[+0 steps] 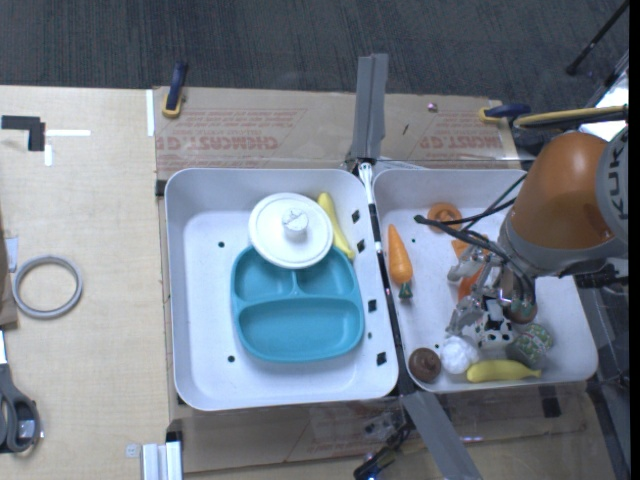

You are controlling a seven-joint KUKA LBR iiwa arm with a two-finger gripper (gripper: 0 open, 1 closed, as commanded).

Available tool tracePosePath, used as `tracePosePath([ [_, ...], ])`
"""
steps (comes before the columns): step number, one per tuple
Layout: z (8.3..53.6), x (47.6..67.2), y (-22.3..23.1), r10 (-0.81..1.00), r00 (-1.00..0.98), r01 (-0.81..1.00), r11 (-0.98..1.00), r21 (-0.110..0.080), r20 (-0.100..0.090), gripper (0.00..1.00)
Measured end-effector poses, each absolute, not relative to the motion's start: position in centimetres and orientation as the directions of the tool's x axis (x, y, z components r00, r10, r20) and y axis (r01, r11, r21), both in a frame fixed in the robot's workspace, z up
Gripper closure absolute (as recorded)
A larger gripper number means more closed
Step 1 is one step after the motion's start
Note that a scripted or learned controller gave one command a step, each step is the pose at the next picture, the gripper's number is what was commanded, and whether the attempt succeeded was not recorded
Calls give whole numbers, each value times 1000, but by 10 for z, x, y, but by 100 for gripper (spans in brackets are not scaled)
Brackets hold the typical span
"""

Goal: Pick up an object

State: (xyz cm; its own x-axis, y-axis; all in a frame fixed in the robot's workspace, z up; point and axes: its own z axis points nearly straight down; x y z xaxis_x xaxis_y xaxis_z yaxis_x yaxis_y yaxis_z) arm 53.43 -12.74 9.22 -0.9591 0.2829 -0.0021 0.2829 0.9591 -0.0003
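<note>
Camera view: pincer low in right bin, above white ball; opening unclear, cannot tell.

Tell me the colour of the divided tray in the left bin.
The divided tray is light blue, plain with no pattern, seen clearly in the camera view.

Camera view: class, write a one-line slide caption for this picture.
The gripper hangs low over toy food in the right bin, near a carrot and banana; the left bin holds a blue tray.
</note>
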Motion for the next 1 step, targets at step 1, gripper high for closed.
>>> tracePosePath([
  [1,92,573,-132,394,-919,394,919,0,-3,0],
])
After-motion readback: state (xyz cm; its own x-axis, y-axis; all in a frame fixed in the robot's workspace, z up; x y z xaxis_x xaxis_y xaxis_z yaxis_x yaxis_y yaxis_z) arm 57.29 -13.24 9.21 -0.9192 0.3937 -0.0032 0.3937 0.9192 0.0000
